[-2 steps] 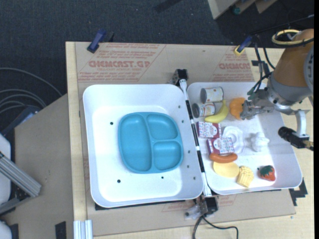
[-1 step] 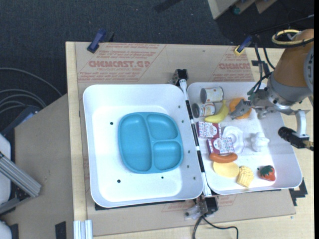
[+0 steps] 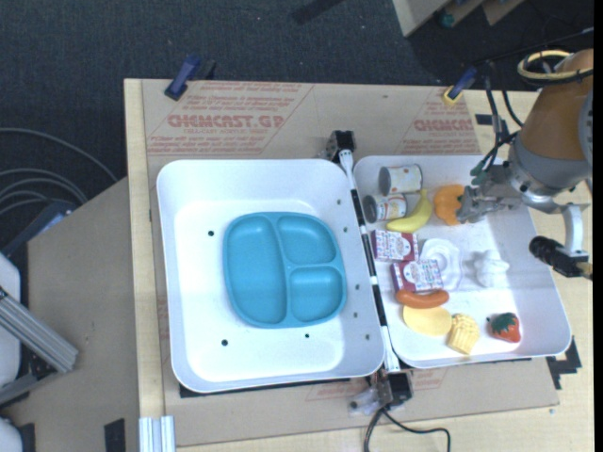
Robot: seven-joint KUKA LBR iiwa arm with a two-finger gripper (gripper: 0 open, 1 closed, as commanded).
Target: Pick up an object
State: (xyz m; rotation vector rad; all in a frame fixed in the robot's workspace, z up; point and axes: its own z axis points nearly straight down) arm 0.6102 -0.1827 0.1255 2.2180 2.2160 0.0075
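The grey arm with the orange band is reaching in over the far right corner of the right-hand shallow white bin (image 3: 537,281). Its hand (image 3: 474,202) is hanging just beside a small orange rounded toy (image 3: 449,203) near that bin's far wall. Whether the hand is open or closed cannot be told, and nothing is visibly held in it.

Taking the right bin as landmark: a yellow plastic banana (image 3: 413,217) is lying along its far-left part, touching the orange toy's left side. Two small tin cans (image 3: 399,178) are sitting against the far-left corner. Two printed snack packets (image 3: 394,247) are lying by the left wall, with a white crumpled wrapper (image 3: 443,257) beside them at centre. A red sausage-shaped toy (image 3: 423,298), a pale yellow rounded piece (image 3: 427,321), a yellow corn cob toy (image 3: 462,332) and a red strawberry toy (image 3: 506,327) are crowding the near edge. The right half of the floor, around a small white piece (image 3: 490,269), is lying mostly open.

Left of that bin, touching it, the left-hand white bin (image 3: 188,252) is carrying a blue three-compartment plastic tray (image 3: 283,269), with open floor all round. Both bins are resting on the cardboard-topped table (image 3: 141,158).
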